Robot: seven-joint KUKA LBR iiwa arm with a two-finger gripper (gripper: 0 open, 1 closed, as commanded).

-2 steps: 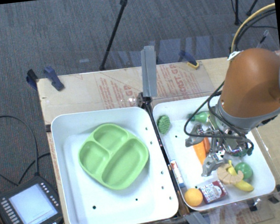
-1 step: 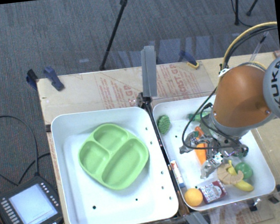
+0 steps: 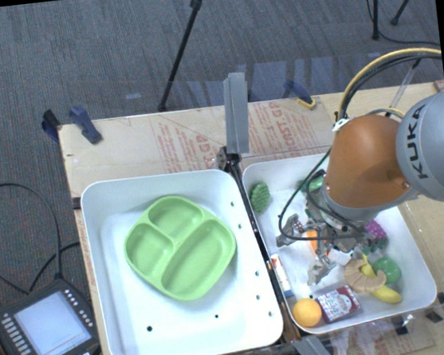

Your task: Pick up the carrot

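**Arm low over the right bin, carrot beneath the wrist**

The arm [image 3: 381,161] bends down into the right bin [image 3: 422,269], its orange band covering much of the clutter. The pincer [image 3: 327,252] sits low among the toys; how wide it is parted, and whether it has hold of anything, I cannot tell from this angle. A sliver of orange just beside it, under the wrist cables, looks like the carrot [image 3: 313,239], mostly hidden.

To do the grasp well, the pincer should probably close along the carrot's narrow width and lift straight up, since neighbours crowd it: a yellow banana [image 3: 387,294], a green fruit [image 3: 388,269], a red packet [image 3: 338,304] and an orange ball [image 3: 307,312] all lie near. A slanted pull could drag one along.

The left bin [image 3: 115,322] holds a green plate [image 3: 181,247]. Both bins rest on a brown desk [image 3: 145,142] above grey carpet, with a pendant [image 3: 46,327] on the floor at left.
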